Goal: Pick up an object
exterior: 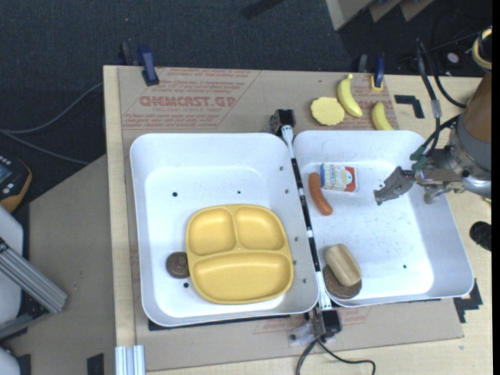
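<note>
The right bin (437, 233) holds a small white carton (339, 177) with blue and red print, lying near its back left. An orange-red sausage (319, 194) lies just left of the carton, by the divider. A tan bread roll (342, 263) rests on a brown disc (341, 286) at the front left corner. My gripper (390, 187) hangs over the middle of the right bin. It points left, a short way right of the carton and apart from it.
The left bin (156, 170) carries a yellow divided plate (237, 253) with a brown round piece (178, 265) at its left side. Behind the right bin lie two bananas (349, 97) (381, 116) and a yellow round slice (327, 111) on the bench. Blue clamps stand at the back edge.
</note>
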Motion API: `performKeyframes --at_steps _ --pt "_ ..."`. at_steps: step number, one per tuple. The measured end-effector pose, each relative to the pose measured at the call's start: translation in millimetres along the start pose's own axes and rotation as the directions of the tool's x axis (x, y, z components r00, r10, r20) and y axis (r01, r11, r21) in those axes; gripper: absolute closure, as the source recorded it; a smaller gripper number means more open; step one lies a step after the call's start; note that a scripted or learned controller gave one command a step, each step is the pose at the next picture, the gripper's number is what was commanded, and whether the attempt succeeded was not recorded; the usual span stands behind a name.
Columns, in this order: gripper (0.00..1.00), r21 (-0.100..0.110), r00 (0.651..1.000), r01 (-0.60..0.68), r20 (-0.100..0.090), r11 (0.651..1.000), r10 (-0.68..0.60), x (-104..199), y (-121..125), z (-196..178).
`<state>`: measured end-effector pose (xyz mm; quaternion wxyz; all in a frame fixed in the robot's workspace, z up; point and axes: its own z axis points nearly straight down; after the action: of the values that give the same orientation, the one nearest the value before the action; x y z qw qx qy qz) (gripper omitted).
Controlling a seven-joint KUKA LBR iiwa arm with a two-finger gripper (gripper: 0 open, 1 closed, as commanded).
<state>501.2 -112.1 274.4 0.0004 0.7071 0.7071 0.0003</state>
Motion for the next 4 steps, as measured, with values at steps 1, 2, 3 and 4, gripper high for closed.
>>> performKeyframes --at_steps 1,2,3,4 --pt "0.0 0.014 1.0 0.002 -0.003 1.0 -0.002 12.9 49.3 178.4" --pt "0.0 -0.004 1.0 0.003 0.002 1.0 -0.003 -4.7 130.1 190.5" --pt "0.0 -0.005 1.0 0.003 0.001 1.0 -0.003 4.7 167.1 189.4" --pt "0.0 0.001 1.0 0.002 0.0 1.0 -0.002 20.5 165.4 189.5"
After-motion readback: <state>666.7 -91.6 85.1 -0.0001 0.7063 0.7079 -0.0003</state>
